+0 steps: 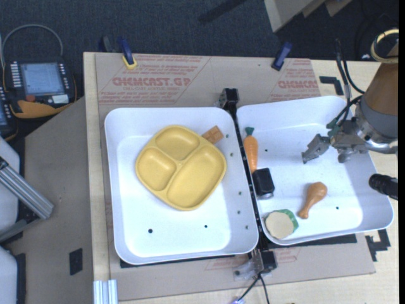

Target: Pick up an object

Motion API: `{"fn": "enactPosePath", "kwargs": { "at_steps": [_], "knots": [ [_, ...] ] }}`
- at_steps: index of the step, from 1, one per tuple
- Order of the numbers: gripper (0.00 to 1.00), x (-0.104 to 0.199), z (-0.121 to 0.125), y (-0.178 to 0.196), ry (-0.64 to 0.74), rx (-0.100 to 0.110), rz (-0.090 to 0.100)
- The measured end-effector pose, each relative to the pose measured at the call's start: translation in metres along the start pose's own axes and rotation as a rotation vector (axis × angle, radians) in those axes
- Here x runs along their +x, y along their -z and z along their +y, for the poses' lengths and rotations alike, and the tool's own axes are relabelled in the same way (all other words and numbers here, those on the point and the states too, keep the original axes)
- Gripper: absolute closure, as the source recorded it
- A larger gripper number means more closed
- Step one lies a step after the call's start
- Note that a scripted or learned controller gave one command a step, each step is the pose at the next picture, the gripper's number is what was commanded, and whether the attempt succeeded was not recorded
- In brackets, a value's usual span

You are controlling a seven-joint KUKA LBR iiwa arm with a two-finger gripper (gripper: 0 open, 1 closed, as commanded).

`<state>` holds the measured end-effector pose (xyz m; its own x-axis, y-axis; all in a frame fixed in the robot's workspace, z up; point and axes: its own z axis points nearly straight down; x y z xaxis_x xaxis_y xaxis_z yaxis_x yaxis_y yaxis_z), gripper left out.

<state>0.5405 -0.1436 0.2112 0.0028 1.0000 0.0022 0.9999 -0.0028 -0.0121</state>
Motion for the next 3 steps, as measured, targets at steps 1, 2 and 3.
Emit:
{"fn": "enactPosePath", "kwargs": {
  "at_steps": [1, 2, 3],
  "knots": [
    [0.0, 0.0, 0.003, 0.006, 0.003, -0.012, -0.002],
    [0.0, -0.005, 0.008, -0.04, 0.002, -0.006, 0.0],
    [0.0, 0.004, 0.012, -0.099, 0.003, -0.005, 0.001]
  ]
}}
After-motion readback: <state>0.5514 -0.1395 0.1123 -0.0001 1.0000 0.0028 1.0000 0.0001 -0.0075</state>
